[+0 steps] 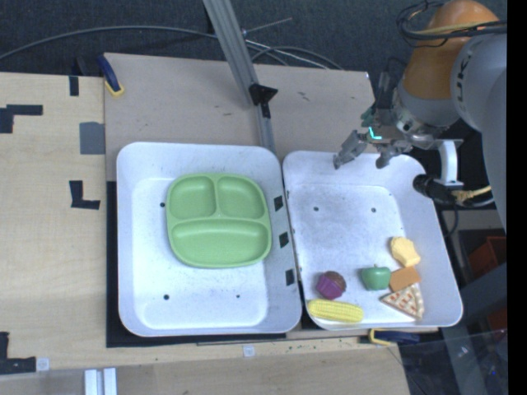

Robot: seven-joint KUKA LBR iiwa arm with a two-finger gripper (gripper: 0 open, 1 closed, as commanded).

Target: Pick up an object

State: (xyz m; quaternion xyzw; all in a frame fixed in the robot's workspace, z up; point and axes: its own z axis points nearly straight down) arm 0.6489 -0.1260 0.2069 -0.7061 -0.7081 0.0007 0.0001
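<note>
Wooden bench point(49, 220), two white bins side by side, left bin point(140, 303), right bin point(346, 220)

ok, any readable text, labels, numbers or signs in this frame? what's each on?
None readable.
Green divided plate: plain, no marking.
Left bin and right bin: dark specks only, no lettering.
Toy food, such as the corn and pizza slice: no labels.
Black tape pieces on the bench: plain shapes, not characters.

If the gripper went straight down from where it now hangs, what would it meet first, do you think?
Probably the bare white floor of the right bin near its far rim; the gripper hangs well away from the toy food, though depth is hard to judge.
</note>
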